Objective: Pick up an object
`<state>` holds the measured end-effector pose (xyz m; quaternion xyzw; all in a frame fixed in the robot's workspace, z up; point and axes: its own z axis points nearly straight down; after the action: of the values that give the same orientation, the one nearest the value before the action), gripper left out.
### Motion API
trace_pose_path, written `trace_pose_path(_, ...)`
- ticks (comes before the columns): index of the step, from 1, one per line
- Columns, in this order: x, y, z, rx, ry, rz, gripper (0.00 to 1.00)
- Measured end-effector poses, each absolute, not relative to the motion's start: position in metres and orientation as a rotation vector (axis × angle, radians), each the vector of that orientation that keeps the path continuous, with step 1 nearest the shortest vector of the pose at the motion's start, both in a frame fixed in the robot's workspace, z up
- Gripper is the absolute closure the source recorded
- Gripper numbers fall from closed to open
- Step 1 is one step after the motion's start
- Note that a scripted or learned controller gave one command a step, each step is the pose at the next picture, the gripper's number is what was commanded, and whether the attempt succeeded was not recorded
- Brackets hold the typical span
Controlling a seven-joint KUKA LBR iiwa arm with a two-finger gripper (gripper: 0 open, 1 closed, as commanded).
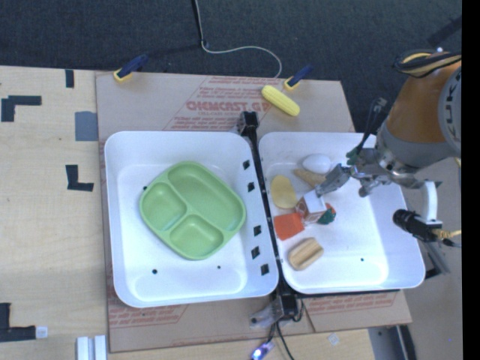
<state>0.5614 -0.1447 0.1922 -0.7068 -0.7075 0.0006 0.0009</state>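
A wooden bench [45, 223] fills the left and bottom of the frame, with black tape marks [75, 178] on it, and dark carpet [97, 13] runs across the top. A sheet of brown cardboard [217, 103] lies on the bench under two white bins that touch side by side. The left bin [127, 276] holds a green plate [193, 210] with three sections, lying flat in the middle. The right bin [375, 268] holds a heap of small toy foods near its left side: a white egg [316, 162] at the top, a yellow piece [283, 192] below it, an orange block [288, 226], and a tan roll [305, 253] lowest of all. A yellow corn toy [280, 100] lies on the cardboard just above the right bin, and two clips [130, 67] with blue handles sit at the cardboard's top edge. A thin white cable [232, 49] curls over the carpet. The grey and orange arm [427, 111] comes in from the right. Its gripper [328, 187] hangs over the heap, just beside a small brown and green piece [318, 210]. The view there is blurry, so I cannot tell how the gripper is set, or whether it is touching anything.
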Motion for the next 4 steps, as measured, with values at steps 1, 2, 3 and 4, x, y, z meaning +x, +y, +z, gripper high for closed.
trace_pose_path(1,0.522,-0.078,0.414,-2.224,-2.237,-0.020,0.00)
trace_pose_path(2,0.483,0.029,0.441,-2.206,-2.236,-0.006,0.00)
trace_pose_path(3,0.484,0.023,0.449,-2.218,-2.226,0.003,1.00)
trace_pose_path(4,0.483,0.078,0.418,-2.212,-2.226,0.005,1.00)
